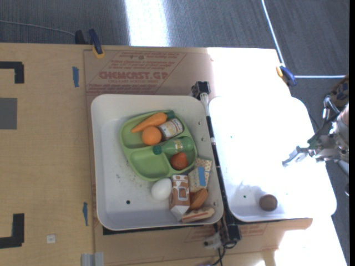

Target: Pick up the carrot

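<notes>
The carrot (150, 121) lies at a slant in the top compartment of the green divided tray (145, 165), which sits in the left bin (111, 148). Just below it there's an orange round fruit (151, 136), and to the right a small jar (170, 128) on its side. A green bottle (176, 147) lies across the tray's middle, with a reddish fruit (179, 160) beneath. A white egg (161, 189) rests beside the tray's lower edge, next to a carton (179, 194) and some small packets. Over in the brightly lit right bin (260, 126), a brown ball (268, 202) sits near the front. The gripper (294, 157) hovers at that bin's right edge, well apart from the carrot, fingers slightly spread and holding nothing.
</notes>
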Controlling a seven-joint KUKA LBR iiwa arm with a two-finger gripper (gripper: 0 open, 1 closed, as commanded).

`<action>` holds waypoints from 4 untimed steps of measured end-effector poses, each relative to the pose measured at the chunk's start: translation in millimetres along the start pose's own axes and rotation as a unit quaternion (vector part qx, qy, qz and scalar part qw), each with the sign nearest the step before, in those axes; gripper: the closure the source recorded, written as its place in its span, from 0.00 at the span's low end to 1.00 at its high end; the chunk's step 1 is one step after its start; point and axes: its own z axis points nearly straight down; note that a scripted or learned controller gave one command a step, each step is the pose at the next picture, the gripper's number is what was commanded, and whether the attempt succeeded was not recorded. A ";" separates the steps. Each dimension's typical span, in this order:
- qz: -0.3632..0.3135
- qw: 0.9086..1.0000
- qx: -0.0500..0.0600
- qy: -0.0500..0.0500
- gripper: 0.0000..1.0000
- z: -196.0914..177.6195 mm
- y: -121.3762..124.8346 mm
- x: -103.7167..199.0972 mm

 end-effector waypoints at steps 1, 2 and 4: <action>0.000 1.000 -0.002 -0.001 0.00 111.7 -5.5 -2.2; 0.001 1.000 -0.004 -0.001 1.00 100.9 -4.4 -2.4; 0.000 1.000 -0.001 -0.001 1.00 -53.1 12.5 -42.6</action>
